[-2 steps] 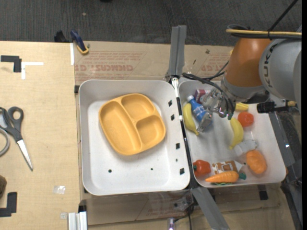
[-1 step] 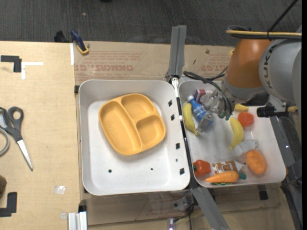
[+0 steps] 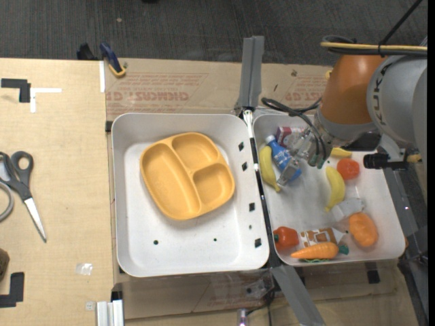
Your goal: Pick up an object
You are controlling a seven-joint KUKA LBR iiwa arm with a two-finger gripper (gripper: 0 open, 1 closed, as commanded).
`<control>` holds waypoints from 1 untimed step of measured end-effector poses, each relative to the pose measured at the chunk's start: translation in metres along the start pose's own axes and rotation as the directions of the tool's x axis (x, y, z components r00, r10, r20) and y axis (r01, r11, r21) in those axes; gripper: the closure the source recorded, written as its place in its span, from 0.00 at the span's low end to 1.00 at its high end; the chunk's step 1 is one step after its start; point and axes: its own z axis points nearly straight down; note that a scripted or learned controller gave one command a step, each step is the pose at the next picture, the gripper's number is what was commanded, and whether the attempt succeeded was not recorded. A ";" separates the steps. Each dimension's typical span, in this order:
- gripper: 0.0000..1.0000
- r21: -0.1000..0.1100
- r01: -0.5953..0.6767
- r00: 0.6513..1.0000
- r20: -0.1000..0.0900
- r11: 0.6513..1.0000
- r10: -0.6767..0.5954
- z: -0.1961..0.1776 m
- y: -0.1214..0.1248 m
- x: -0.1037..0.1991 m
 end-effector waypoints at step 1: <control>0.00 0.001 -0.090 0.996 -0.002 0.996 0.090 0.001 -0.002 0.002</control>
